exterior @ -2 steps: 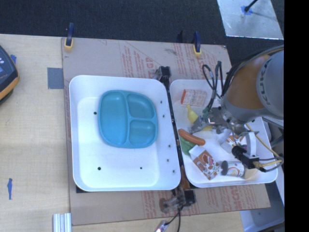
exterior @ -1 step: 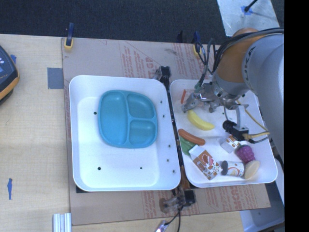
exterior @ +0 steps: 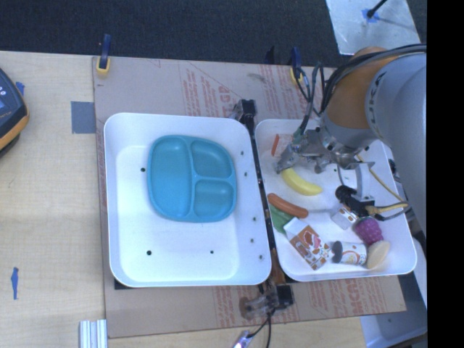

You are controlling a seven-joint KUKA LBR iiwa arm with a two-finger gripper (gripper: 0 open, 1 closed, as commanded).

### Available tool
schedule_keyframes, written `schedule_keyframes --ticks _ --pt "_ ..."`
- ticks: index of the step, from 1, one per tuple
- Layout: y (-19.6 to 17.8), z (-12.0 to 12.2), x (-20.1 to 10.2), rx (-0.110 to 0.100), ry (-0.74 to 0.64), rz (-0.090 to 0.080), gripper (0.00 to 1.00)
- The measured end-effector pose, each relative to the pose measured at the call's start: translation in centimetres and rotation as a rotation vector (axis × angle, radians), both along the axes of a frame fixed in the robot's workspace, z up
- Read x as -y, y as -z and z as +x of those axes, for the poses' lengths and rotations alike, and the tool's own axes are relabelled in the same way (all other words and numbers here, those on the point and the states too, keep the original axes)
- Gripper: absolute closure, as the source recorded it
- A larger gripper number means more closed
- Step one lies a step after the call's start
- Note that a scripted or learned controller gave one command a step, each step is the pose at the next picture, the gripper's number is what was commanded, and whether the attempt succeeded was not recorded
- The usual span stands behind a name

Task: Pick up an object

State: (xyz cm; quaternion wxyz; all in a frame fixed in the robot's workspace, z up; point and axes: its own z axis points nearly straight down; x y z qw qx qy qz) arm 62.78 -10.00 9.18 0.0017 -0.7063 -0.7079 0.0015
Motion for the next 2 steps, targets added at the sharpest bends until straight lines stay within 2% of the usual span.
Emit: schedule_keyframes --ticks 1,2 --pt "-1.0 0.0 0.1 -0.002 -0.001 0.001 1.0" --pt "-10.0 -6.9 -3.1 0.001 -0.001 0.001 1.0"
